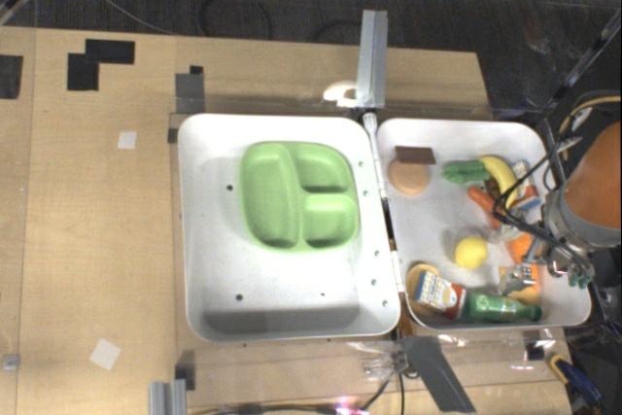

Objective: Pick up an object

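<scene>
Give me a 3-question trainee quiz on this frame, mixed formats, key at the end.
1. True or false: the green tray sits in the left bin.
2. Which lies nearest the gripper? A. lemon B. banana C. green bottle
3. Fill in: the brown block touches the tan ____.

Key
1. true
2. C
3. disc
</scene>
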`<state>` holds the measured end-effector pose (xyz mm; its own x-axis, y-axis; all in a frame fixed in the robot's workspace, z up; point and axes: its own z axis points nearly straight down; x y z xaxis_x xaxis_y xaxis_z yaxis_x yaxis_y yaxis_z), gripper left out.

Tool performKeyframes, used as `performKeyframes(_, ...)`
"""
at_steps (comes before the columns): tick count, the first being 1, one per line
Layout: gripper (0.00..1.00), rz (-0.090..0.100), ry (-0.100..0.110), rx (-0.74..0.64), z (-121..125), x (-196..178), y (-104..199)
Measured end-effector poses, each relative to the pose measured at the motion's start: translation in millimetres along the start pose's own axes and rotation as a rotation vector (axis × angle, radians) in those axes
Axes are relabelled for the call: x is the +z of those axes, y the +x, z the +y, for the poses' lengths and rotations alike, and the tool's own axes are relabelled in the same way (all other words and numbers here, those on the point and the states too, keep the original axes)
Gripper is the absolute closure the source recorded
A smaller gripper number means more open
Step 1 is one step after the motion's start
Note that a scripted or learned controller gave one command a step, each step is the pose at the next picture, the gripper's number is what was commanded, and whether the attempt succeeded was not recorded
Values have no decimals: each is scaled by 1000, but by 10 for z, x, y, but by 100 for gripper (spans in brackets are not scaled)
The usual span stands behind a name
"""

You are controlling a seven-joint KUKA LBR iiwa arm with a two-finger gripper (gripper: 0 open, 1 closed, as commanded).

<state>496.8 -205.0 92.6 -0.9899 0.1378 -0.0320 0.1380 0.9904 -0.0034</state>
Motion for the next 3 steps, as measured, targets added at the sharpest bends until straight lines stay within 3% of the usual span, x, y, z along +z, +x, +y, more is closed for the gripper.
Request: performKeyframes(3, 0, 4, 3, 172, 22, 4, 25)
